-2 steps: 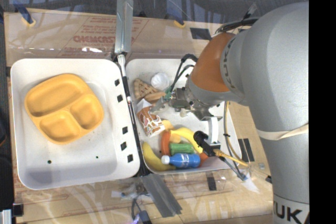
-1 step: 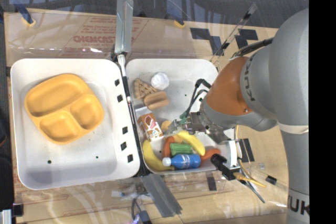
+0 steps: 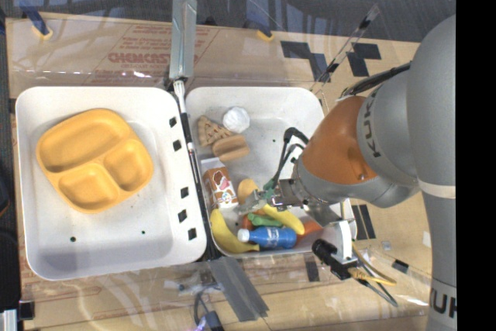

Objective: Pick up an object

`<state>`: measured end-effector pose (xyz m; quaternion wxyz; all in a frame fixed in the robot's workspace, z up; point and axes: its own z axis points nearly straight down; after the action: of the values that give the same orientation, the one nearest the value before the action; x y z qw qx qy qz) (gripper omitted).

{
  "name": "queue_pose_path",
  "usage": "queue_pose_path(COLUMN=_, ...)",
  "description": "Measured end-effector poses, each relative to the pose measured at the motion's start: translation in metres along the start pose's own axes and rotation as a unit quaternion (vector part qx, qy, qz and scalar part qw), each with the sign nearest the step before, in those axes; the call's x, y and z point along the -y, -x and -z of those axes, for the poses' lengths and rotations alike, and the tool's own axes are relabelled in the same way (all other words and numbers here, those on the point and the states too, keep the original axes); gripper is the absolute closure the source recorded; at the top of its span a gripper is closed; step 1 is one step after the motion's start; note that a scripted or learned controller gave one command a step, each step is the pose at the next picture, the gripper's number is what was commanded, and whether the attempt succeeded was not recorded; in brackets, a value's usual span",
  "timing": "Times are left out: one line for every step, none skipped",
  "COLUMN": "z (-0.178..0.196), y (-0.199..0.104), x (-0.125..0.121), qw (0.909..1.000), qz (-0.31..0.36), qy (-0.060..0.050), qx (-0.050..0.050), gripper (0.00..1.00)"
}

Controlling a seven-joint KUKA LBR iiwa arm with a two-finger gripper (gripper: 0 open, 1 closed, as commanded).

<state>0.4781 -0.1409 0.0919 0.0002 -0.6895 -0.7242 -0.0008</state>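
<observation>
While the gripper [image 3: 267, 198] hangs low in the right bin [image 3: 267, 101], its grip unreadable, a yellow banana [image 3: 225, 236] curves just below it, touching a blue bottle [image 3: 271, 236] lying flat beside it.

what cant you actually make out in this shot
- Gripper, camera view: its tip is lost among the toys, so whether it grips anything is unclear.
- Banana, camera view: the blue bottle covers part of it.
- Snack packet, camera view: its label is too small to read.
- Right bin, camera view: the arm covers its right side.
- Red item, camera view: mostly covered by the arm.
</observation>
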Motion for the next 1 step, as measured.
queue_pose_path(z=0.0099, y=-0.0001, x=-0.0011, qw=1.0000, qz=0.002, qy=0.000, qx=0.000, gripper=1.00)
